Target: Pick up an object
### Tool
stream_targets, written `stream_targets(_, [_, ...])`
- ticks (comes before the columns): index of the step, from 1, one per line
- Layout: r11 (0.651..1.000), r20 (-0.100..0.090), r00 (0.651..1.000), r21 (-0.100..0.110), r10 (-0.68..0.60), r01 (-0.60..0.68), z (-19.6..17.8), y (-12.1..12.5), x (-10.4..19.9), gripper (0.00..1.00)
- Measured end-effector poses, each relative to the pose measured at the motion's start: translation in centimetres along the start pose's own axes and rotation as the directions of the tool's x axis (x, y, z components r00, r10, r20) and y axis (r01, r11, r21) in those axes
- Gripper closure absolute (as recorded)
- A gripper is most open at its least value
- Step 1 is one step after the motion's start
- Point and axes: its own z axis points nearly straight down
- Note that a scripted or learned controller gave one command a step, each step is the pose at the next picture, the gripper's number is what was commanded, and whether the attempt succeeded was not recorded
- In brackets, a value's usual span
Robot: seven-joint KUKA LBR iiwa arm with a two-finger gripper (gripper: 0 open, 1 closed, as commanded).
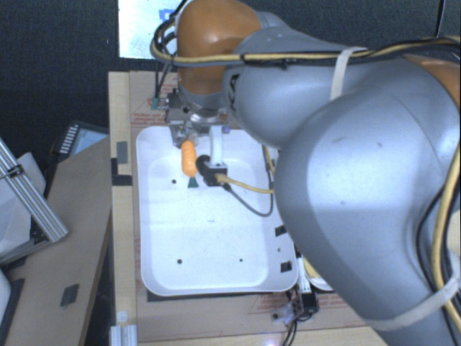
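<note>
An orange carrot-shaped toy (189, 158) with a small green tip (193, 183) is in the far part of the left white bin (166, 265). My gripper (196, 148) is directly over it, reaching down from the orange-banded wrist (209, 31). The toy's upper end sits right at the gripper's underside. I cannot make out whether the toy rests on the bin floor or hangs from the gripper.
A black connector with a trailing cable (238, 193) hangs just right of the toy. The bulky grey arm (360, 164) covers the right bin. A cardboard-coloured bench edge (122, 193) runs along the bin's left side.
</note>
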Motion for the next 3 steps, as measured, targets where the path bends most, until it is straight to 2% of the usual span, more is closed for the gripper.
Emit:
stream_targets(1, [1.000,-0.002,1.000,-0.004,-0.002,0.002,-1.3,0.1,0.1,1.00])
stream_targets(2, [1.000,-0.008,1.000,-0.021,-0.003,0.003,-30.7,-3.8,0.0,1.00])
stream_targets(3, [1.000,-0.003,1.000,-0.010,-0.003,0.003,-36.5,-2.8,0.0,1.00])
